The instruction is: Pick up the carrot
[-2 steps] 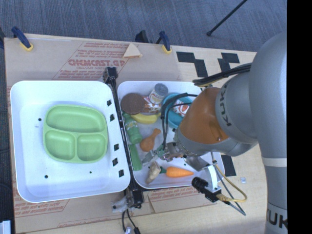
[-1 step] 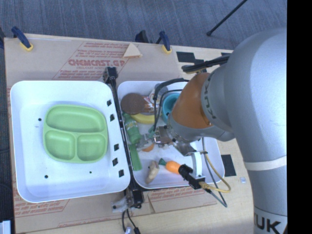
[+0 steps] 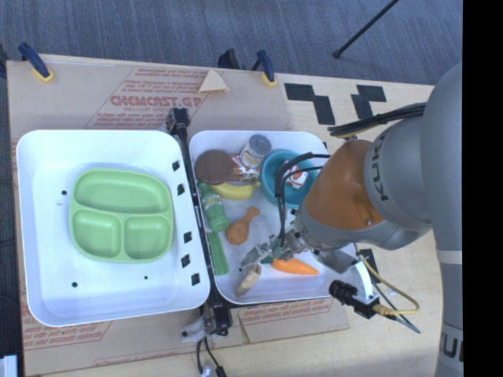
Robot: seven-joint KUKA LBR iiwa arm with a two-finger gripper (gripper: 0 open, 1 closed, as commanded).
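Carrot (image 3: 295,267): lies flat on the floor of the right bin (image 3: 314,292), near its front edge and toward the front-right corner, thick end to the right, tip to the left.
Gripper (image 3: 277,247): low inside the right bin, just beside the carrot's tip end, under the orange band of the arm (image 3: 346,191); metal parts show there, but how wide it stands I cannot tell.
Hold: nothing shows the carrot between the fingers; it looks to rest on the bin floor.
Step in hand: by my reading, the approach or the closing on the carrot, with the lift not yet done.
Next move calls for: a grasp across the carrot's body rather than its thin tip, then a straight rise clear of the front wall.
Near neighbours: a pale shell-like piece (image 3: 249,280) toward the front edge, left of the carrot; a drumstick (image 3: 242,225) further toward the bin's middle.
Left edge of the right bin: a green vegetable (image 3: 214,226) lying along it.
Back of the right bin: a banana (image 3: 234,189), a brown round piece (image 3: 214,166), a small can (image 3: 255,151), a blue bowl (image 3: 277,171).
In the way: mostly the wrist itself, which hides the carrot's right side; the shell-like piece is near enough to be nudged.
Left bin (image 3: 39,234): bears a green divided plate (image 3: 122,214), well apart from the work.
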